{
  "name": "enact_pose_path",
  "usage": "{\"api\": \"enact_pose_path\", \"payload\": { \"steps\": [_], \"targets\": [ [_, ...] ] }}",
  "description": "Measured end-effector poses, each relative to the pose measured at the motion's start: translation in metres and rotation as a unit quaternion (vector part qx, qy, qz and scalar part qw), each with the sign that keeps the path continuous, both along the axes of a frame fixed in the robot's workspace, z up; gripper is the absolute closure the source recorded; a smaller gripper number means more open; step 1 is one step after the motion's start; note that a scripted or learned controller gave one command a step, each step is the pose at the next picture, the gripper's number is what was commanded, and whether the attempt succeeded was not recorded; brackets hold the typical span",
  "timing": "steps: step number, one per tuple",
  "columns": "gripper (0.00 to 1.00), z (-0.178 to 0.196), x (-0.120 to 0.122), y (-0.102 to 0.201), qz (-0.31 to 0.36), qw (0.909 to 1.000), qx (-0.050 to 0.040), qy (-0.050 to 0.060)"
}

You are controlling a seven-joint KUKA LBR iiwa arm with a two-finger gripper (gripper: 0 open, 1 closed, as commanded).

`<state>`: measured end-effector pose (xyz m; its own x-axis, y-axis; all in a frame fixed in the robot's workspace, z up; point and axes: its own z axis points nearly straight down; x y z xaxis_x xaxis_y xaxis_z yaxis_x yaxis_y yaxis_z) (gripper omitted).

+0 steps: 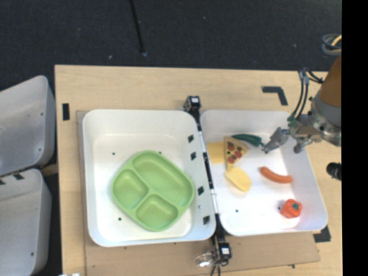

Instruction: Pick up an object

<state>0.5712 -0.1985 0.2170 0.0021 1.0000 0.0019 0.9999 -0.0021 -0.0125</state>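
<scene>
Camera view: pincer (pixel 283 140) hangs over right bin (pixel 313 180), beside green pepper (pixel 248 138).

Right bin (pixel 315 180), contents: pizza slice (pixel 234 150), lying flat against a yellow square (pixel 216 152); green pepper (pixel 248 138) just beyond. Yellow wedge (pixel 238 179), orange sausage (pixel 276 176), red tomato (pixel 291 209), each lying apart
</scene>
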Motion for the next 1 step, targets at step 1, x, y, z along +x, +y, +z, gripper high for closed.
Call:
{"api": "enact_pose_path", "payload": {
  "steps": [1],
  "targets": [
    [0.0,0.008,0.0028,0.0005,0.002,1.0,-0.0014,-0.006]
  ]
}}
